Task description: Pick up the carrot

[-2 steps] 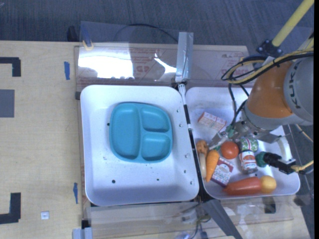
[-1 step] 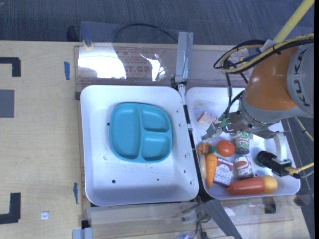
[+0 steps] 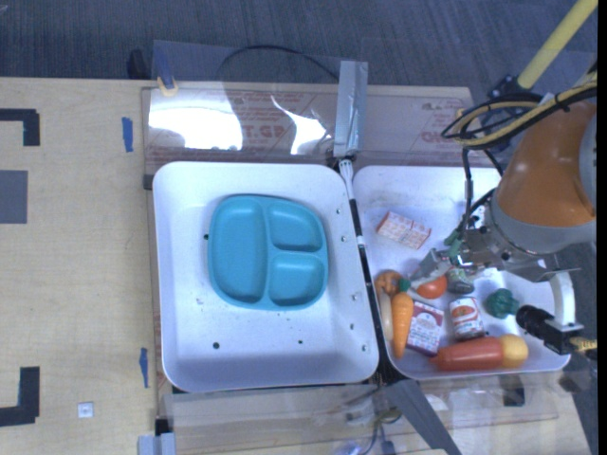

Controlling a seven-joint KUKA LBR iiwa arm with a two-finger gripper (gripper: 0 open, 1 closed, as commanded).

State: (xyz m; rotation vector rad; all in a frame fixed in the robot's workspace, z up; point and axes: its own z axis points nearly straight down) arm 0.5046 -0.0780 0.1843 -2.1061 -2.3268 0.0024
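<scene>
Carrot (image 3: 401, 322) unlabelled; red-white packet (image 3: 426, 331) beside it, print unreadable.

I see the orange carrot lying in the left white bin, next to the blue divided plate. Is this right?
Not quite. The camera view shows the orange carrot lying in the right white bin, among the other small food items. The blue divided plate sits alone in the left white bin.
</scene>
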